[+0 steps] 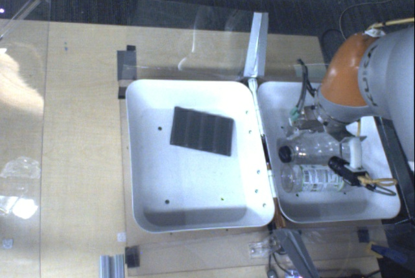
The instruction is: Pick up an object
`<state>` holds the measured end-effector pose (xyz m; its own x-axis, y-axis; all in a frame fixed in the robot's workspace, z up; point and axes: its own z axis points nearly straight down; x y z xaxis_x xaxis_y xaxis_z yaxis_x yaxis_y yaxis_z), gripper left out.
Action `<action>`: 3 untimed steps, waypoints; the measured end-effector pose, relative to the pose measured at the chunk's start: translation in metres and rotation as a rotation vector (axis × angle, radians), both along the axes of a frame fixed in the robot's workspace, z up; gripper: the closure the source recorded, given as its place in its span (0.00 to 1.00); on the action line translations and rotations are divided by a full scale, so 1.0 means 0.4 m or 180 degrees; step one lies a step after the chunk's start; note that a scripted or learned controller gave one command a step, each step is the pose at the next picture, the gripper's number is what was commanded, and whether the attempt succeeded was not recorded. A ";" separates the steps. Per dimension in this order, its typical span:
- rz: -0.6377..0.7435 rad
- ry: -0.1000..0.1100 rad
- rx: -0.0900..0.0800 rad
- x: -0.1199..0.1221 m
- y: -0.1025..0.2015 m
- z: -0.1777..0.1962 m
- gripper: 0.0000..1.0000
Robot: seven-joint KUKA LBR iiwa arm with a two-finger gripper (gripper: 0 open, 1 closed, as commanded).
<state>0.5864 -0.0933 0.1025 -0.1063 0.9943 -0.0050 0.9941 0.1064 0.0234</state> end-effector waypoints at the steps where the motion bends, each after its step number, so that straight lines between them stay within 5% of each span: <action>1: 0.0000 0.0001 0.0000 0.000 0.000 0.000 0.00; 2: 0.0021 0.0051 0.0008 0.024 0.172 0.210 0.00; 3: 0.0041 0.0058 0.0005 -0.088 0.034 0.223 0.00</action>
<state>0.5513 -0.0795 0.1918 -0.1192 0.9929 -0.0013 0.9929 0.1192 0.0054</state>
